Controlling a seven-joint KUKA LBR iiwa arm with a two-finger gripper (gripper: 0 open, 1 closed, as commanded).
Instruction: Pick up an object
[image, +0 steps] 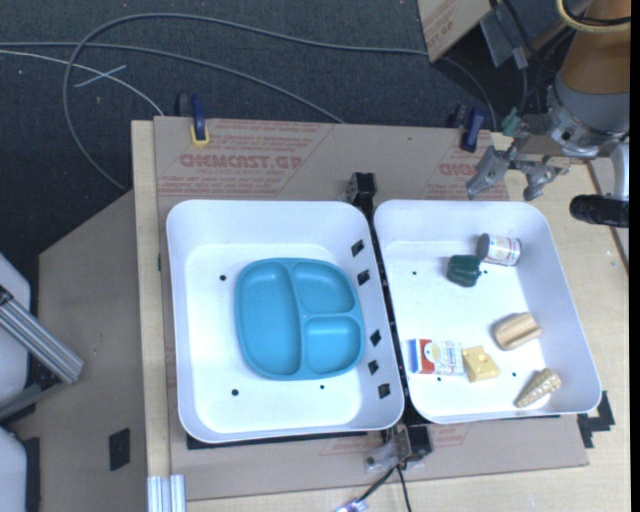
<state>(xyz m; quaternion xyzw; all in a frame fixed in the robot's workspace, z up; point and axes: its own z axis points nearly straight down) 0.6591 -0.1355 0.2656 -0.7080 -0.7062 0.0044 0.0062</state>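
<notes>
While the claw hangs spread and holding nothing at the upper right of the frame, just past the far rim of the right bin, your targets all lie inside that bin. A small can touches a dark green piece near the top. Lower down sit a tan roll, a yellow block against a flat carton, and a corn cob close to the bottom rim. You could clip the rim going for the cob, or catch two things at once where they touch. The roll has the most open floor around it. The left bin carries a blue plate.
</notes>
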